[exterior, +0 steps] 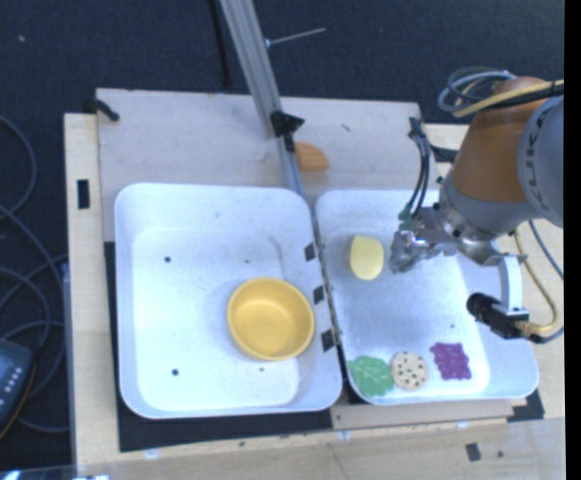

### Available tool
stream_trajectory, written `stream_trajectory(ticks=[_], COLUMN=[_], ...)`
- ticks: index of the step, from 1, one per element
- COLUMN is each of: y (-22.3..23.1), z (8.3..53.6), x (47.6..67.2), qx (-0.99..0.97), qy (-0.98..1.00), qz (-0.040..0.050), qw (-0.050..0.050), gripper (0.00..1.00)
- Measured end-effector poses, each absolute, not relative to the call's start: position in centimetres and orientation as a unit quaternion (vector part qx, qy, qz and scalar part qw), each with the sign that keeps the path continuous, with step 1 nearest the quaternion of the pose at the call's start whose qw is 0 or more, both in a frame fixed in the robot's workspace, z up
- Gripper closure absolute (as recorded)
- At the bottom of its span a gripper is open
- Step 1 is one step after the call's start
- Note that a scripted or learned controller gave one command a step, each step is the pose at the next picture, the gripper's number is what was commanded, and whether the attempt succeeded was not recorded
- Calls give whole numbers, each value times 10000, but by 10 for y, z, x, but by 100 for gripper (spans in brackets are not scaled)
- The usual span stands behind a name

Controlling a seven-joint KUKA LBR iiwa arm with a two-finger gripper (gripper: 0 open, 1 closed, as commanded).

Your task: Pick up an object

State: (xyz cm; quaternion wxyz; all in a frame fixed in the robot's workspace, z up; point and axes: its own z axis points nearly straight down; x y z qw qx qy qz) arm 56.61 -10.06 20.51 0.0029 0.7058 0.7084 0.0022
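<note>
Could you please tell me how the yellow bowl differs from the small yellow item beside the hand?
The yellow bowl is larger, hollow and open upward; the small yellow item is a solid rounded lump. The bowl lies in the left bin, the item in the right bin by the hand. Both are yellow.

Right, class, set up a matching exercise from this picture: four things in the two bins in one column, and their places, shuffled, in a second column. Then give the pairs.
Things:
1. yellow bowl
2. pale yellow lump
3. purple piece
4. green piece

Places:
A. right bin, near edge, leftmost of a row of three
B. left bin
C. right bin, upper left part, just left of the hand
D. right bin, near edge, rightmost of a row of three

Pairs: 1-B, 2-C, 3-D, 4-A
</note>
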Motion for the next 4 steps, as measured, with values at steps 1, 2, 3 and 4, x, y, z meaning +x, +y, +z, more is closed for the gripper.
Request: stream_trajectory(ticks=[1,2,3,4], y=[-102,-48,7,63], z=[260,268,252,260], x=[568,562,555,550], qx=[7056,7042,7045,7039], qy=[7086,7100,7097,7103], qz=[23,15,5,16], qw=[35,1,-5,0], gripper=[100,100,100,100])
